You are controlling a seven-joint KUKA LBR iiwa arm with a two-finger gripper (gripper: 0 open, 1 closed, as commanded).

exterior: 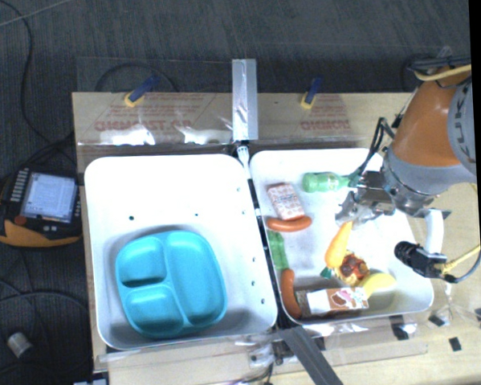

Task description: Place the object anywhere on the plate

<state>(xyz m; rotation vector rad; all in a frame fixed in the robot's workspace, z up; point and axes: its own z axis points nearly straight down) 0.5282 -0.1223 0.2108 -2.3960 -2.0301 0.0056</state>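
Gripper point(355, 208) hangs over the right bin point(399, 157), its fingers closing on the top of an orange carrot-like object point(339, 244) near the bin's centre. A blue plate point(171, 281) sits in the left bin point(167, 175).

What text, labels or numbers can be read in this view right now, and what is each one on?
No text here can be read for certain.
Red printing on the cardboard sheet behind the left bin: blurred, unreadable.
Red printing on the cardboard behind the right bin: blurred, unreadable.
Pink packet label: too small.
Boxed packet label: too small.
Handheld screen at left: glowing, no characters legible.
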